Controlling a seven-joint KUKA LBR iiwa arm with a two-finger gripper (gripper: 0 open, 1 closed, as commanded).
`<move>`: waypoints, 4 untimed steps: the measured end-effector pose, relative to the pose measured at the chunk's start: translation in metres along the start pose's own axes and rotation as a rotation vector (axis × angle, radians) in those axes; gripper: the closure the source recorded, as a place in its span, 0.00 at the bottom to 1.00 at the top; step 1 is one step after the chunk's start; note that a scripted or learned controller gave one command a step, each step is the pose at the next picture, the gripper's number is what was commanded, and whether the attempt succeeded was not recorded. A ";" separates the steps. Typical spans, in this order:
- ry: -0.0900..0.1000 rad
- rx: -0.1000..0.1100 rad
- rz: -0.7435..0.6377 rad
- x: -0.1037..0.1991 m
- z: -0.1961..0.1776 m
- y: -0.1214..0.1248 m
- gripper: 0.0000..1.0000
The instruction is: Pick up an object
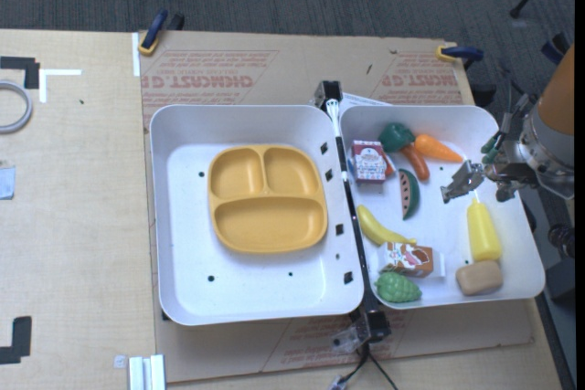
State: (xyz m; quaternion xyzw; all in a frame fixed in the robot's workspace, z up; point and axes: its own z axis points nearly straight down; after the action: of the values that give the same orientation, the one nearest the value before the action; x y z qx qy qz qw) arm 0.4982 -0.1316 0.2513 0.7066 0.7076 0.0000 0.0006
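Where the right white bin [512, 283] holds the toy food, a yellow plastic mustard bottle [482, 231] lies near its right wall, just below the hand [468, 181]. The hand hovers over the bin with fingers spread, nothing between them. Below the bottle: a tan bread roll [478, 277]. Left of it: a green-rind watermelon slice [410, 194], a yellow banana [379, 226], a red-and-white carton [369, 162]. Above: an orange carrot [437, 147]. The left white bin [174, 224] holds a yellow divided plate [268, 197].
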 end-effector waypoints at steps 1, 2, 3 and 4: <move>0.001 0.002 0.283 0.009 0.102 0.117 0.00; 0.007 0.013 -0.054 0.002 0.154 0.156 0.00; 0.013 0.020 -0.062 0.006 0.146 0.156 1.00; 0.001 0.002 0.125 0.093 0.059 0.108 1.00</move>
State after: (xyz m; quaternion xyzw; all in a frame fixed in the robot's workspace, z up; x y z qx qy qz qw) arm 0.6065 -0.0384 0.1922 0.7494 0.6621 -0.0006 -0.0004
